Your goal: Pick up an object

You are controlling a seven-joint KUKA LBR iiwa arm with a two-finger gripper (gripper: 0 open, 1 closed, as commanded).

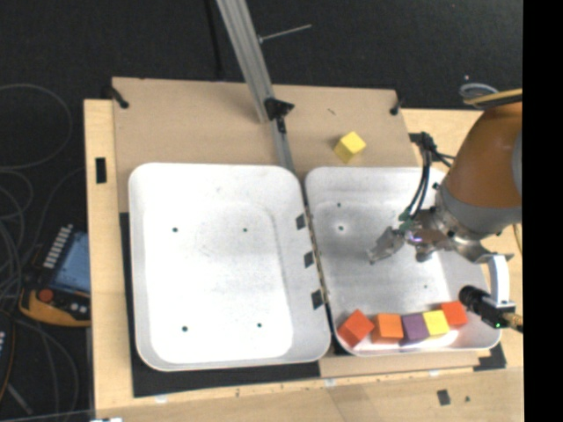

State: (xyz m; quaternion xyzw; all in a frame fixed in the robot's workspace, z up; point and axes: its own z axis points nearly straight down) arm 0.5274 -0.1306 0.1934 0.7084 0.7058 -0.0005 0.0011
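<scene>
Blocks [403, 326] along bin's near wall, apparently below pincer [400, 242]

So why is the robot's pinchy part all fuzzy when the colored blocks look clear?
In the camera view the end effector looks smeared and soft, probably motion blur; the row of blocks along the right bin's near edge and the yellow cube on the board show crisp edges. Both bins are bright under even light, with faint shadows.

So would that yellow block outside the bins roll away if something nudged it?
Probably not. The yellow block looks like a cube with flat faces, so it should slide rather than roll. It seems small and solid, likely light and stiff, lying on the flat board.
</scene>
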